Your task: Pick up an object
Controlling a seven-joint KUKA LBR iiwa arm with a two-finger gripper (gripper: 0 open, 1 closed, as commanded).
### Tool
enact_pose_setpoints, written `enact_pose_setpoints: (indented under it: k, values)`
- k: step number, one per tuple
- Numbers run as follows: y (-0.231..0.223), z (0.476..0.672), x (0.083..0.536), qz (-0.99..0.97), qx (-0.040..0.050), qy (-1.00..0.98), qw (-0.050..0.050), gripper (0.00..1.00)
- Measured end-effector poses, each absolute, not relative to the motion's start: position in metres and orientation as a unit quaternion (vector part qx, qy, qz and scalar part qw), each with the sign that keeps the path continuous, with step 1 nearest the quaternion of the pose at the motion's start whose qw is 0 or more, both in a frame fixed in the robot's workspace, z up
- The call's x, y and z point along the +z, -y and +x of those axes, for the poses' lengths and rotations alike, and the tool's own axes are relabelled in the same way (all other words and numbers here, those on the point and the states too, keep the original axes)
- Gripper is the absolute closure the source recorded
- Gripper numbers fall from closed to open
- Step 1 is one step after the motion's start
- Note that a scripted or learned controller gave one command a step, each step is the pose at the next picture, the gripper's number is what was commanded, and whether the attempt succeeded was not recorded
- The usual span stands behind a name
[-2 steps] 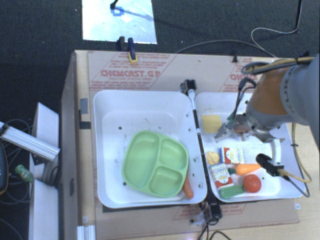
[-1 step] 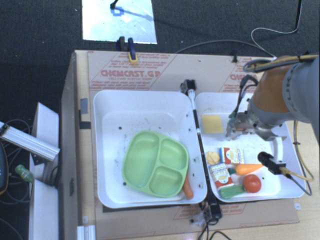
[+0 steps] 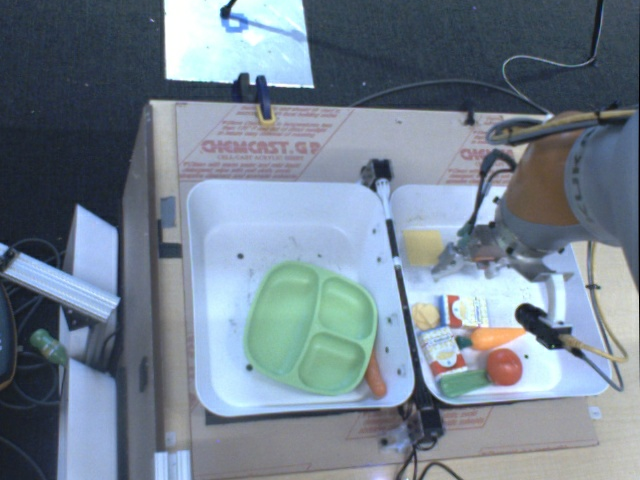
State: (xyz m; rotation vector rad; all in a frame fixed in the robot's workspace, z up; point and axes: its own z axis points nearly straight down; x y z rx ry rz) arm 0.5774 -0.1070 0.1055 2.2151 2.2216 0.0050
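A dark speckled carpet floor (image 3: pixel 80 78) surrounds the bench. A pale, shiny rectangular sheet (image 3: pixel 238 26) lies on the carpet at upper centre, catching bright light. The bench top is a tan board printed with red lettering (image 3: pixel 262 146). A thin black cable (image 3: pixel 560 65) loops across the floor at upper right.

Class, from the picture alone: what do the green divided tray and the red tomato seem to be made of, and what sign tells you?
Green tray: probably moulded plastic, matte; uniform pale colour, rounded compartments pressed in one piece.
Tomato: likely a plastic toy; even red with a small bright glint suggests a smooth, slightly glossy skin. Too small to rule out rubber.
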Motion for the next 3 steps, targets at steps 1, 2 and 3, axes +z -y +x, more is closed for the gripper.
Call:
enact_pose_setpoints:
  k: [1,2,3]
  values:
    - [0.123,0.605,0.084,0.706,0.0005,-0.708,0.001,0.00]
    - [0.122,0.606,0.095,0.705,0.0017,-0.709,0.002,1.00]
    - [0.122,0.606,0.095,0.705,0.0017,-0.709,0.002,0.00]
